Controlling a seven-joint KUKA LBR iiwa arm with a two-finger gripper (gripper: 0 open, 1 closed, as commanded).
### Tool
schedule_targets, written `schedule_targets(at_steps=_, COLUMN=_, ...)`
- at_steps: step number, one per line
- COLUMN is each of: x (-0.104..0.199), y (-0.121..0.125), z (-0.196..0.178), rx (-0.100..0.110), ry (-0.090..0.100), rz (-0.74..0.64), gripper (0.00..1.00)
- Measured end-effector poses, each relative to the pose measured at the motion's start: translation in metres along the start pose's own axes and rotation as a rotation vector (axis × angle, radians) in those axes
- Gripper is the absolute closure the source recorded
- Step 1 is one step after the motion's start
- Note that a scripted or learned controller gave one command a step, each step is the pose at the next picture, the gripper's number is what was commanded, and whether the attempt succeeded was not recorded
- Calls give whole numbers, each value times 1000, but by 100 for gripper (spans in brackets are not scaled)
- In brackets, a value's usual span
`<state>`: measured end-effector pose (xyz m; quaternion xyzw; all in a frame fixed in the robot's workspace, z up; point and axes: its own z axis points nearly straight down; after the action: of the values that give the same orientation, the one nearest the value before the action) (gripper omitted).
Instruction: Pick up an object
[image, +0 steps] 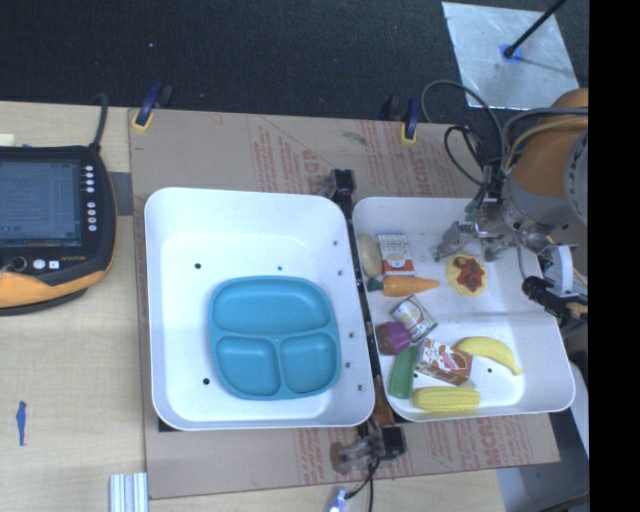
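Several toy foods crowd the right bin (545, 395); nearest target is pizza slice (467, 275) at its back, w/ carrot (410, 285) beside. Gripper (478, 236) hovers just above it, fingers spread, holding nothing, prob. lining up a grab. Blue tray (273, 336) sits in left bin (170, 300).

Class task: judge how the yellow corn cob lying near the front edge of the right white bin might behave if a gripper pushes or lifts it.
The yellow corn cob looks rounded and long, so a sideways push would probably roll it. It appears stiff, probably keeping its shape when lifted. Its bumpy surface may aid grip.
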<state>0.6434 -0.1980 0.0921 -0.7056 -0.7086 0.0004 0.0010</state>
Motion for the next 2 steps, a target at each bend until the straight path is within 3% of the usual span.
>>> schedule_targets(at_steps=1, x=-14, y=-27, z=0, rx=1, ry=-1, rz=1, gripper=0)
schedule_targets(at_steps=2, x=-15, y=-24, z=-16, rx=-7, ry=-4, rz=-1, gripper=100)
